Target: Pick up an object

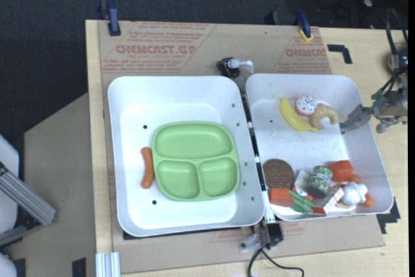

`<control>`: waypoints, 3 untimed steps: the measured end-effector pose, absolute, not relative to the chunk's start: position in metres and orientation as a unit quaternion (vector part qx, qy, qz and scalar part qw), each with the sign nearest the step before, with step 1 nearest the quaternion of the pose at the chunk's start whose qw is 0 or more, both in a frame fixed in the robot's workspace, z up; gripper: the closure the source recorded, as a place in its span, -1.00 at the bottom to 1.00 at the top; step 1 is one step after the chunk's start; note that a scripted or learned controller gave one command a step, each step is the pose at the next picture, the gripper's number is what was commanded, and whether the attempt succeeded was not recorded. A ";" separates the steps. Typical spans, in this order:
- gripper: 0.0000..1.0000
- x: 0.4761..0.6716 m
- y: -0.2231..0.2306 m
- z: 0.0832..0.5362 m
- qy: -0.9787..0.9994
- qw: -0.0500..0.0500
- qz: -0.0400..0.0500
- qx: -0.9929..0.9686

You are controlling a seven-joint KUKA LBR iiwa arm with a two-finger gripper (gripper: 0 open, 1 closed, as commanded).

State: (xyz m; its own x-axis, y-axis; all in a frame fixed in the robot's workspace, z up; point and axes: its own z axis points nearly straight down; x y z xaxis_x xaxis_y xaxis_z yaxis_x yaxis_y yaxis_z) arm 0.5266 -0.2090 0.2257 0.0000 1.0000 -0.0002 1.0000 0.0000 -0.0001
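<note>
Two-finger grey gripper point(358, 119) at right edge of right white plastic bin point(376, 159), apparently spread and empty; nearest yellow toy banana point(293, 115), centre-right, curved and slick—could slip out.

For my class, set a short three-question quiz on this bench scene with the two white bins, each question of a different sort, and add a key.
1. True or false: the green tray lies in the left bin.
2. Which item lies beside the green tray, on its left? A) banana B) orange sausage C) brown cookie
3. Fill in: the gripper is at the right bin's ____ edge.

Key
1. True.
2. B, the orange sausage; the banana and the brown cookie are in the right bin.
3. Right, apart from the banana.
</note>
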 end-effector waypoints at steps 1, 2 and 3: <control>-1.00 0.585 -0.152 0.215 0.710 0.001 0.002 0.704; -1.00 0.656 -0.114 0.130 0.709 -0.001 0.000 0.705; -1.00 0.655 -0.107 0.099 0.707 0.001 0.001 0.707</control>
